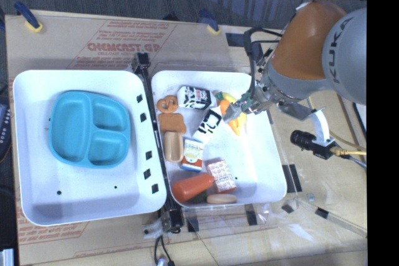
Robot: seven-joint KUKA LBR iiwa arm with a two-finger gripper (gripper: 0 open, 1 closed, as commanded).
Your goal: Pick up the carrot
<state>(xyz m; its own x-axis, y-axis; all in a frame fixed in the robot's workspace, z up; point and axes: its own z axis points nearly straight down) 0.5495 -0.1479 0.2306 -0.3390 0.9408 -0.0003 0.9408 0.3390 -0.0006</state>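
Dark carpet borders a cardboard-covered counter (124, 40) that carries two shallow white bins side by side. At left, the first bin (31, 152) holds a blue divided plate (90, 129) lying flat near its middle. Black clips run along the seam where the two bins meet. To the right, the second bin (268, 165) is crowded with toy food: a pretzel (166, 104) and a black-and-white milk carton (194, 96) at the far side, a bread-coloured piece (172, 137) and a small blue-and-white box (192, 154) in the middle, a red-orange sausage-shaped piece (193, 185) and a red patterned packet (221, 175) at the near side. The carrot (235, 123), orange, lies by the bin's far right wall, just beside a black-and-white striped item (209, 123). The tool (240, 107) sits low over the carrot's far end, reaching in from the right on the grey and orange arm (312, 47); whether it is open or closed cannot be told.
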